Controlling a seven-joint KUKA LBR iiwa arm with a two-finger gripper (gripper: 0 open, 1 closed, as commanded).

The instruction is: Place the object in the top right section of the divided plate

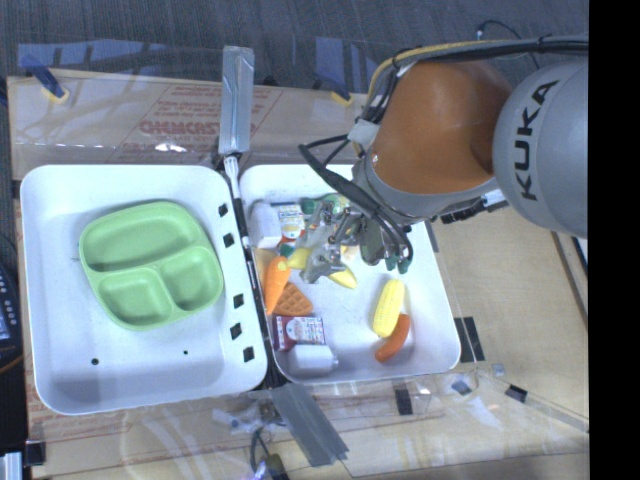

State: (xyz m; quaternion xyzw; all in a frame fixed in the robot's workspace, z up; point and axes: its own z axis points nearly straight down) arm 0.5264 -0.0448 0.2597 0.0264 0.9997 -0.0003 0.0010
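A light green divided plate (150, 262) lies in the left white bin (60, 368), with one long section at the top and two smaller ones below. My gripper (325, 258) reaches down into the right bin (440, 318) among toy foods, just above a small yellow piece (343, 279). The arm's orange band (440, 123) looms over the bin's back half and hides what lies under it. An orange carrot (274, 281) and a waffle-like wedge (292, 300) lie left of the gripper.
The right bin also holds a yellow corn cob (388, 306), a red sausage (394, 339), a red carton (299, 331), a white block (310, 360) and small packets (290, 218) near its back left. A grey divider (235, 118) stands between the bins.
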